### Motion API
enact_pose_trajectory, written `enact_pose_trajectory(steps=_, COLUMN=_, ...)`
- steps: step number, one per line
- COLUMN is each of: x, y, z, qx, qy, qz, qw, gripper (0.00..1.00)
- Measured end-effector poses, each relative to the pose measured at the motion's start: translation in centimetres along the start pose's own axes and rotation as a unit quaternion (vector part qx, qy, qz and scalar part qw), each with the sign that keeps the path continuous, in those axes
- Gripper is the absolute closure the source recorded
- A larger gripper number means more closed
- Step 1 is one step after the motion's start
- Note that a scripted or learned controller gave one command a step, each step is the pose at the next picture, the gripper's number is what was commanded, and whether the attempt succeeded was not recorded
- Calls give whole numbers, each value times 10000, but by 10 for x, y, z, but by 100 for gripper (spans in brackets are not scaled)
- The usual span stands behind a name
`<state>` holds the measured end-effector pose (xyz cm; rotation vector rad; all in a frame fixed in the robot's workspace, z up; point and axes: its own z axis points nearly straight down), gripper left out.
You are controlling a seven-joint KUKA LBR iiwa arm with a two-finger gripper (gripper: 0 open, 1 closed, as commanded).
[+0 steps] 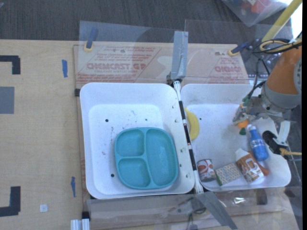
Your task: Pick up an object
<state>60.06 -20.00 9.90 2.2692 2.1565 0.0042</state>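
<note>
Gripper [245,113] of the grey arm [283,80] hovers at three o'clock over the right bin [211,99]; its grip cannot be told. A blue bottle [257,145] lies just below, toward five o'clock, beside snack packets [249,167].

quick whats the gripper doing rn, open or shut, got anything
Gripper: over the right bin, just above the blue bottle. Open or shut cannot be told, and nothing is seen held.

A pale wooden table [38,128] filled the left of the frame, marked with black and blue tape; dark grey carpet [96,4] ran along the top.
</note>
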Motion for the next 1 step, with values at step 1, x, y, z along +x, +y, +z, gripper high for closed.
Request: enact_pose_trajectory(steps=1, x=69, y=20, z=-89, qx=40, qy=24, qz=-348, qw=9994, gripper=100)
